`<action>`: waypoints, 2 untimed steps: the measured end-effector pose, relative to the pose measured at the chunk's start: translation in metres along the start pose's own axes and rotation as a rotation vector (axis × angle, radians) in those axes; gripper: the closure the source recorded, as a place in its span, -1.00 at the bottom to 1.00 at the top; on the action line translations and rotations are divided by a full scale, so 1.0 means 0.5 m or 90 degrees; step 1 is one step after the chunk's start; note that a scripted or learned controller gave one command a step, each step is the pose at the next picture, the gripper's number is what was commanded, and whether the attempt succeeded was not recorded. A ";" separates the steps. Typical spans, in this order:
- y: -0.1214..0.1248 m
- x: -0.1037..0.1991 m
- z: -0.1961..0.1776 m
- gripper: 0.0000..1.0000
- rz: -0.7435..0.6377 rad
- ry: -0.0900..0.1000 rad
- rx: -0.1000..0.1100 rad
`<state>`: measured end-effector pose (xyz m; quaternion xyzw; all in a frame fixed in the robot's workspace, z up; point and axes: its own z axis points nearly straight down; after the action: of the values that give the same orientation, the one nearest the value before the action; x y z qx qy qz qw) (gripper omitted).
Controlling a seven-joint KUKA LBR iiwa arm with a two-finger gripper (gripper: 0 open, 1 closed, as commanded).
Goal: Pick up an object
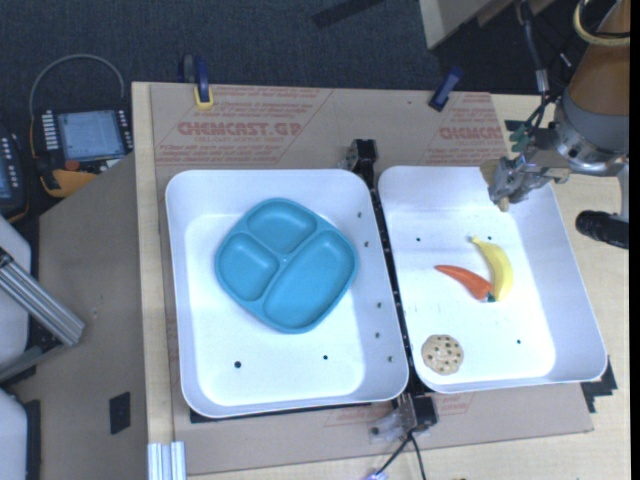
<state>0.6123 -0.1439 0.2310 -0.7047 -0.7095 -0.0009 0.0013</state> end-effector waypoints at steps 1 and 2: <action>-0.011 0.090 -0.005 1.00 0.001 -0.001 0.001; 0.002 0.183 -0.007 1.00 0.001 -0.001 0.000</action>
<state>0.6128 -0.0525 0.2349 -0.7051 -0.7091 -0.0006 0.0008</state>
